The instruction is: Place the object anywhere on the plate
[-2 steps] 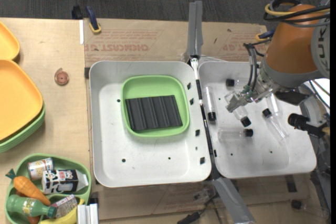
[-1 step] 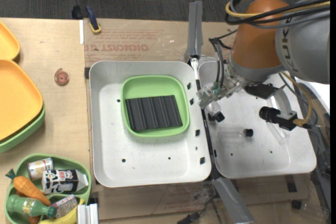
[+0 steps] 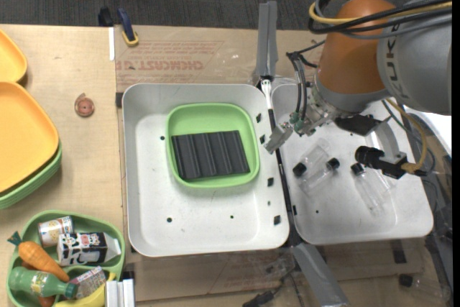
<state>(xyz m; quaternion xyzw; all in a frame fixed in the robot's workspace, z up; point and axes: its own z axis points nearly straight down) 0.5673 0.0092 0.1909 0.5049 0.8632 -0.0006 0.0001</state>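
- The bench (image 3: 86,68) carried two shallow white bins side by side: the left bin (image 3: 144,219) and the right bin (image 3: 410,219).
- A green plate (image 3: 175,127) with rounded corners sat in the upper middle of the left bin.
- A dark grey ribbed slab (image 3: 213,154) lay flat on the plate, inside its rim and slightly rotated.
- The grey arm (image 3: 424,54), with its orange band (image 3: 356,47), reached in from the right above the upper part of the right bin.
- The gripper (image 3: 287,131) hung near the divide between the two bins, just beside the plate's right edge.
- The state of the gripper fingers could not be told; the tips were small and blurred against the bin wall.
- No object could be made out between the fingers.
- Several clear plastic bottles with black caps lay on their sides in the right bin: one (image 3: 313,169) near its left middle and another (image 3: 370,190) further right.
- A black-capped item (image 3: 377,158) lay close to the arm's cables at the right of that bin.
- Stacked yellow and green plates (image 3: 21,140) rested at the bench's left edge.
- A green bowl (image 3: 115,244) at the lower left held toy food, including a carrot (image 3: 39,259) and a small can (image 3: 56,230).
- A small round reddish disc (image 3: 85,106) lay on the bench left of the left bin.
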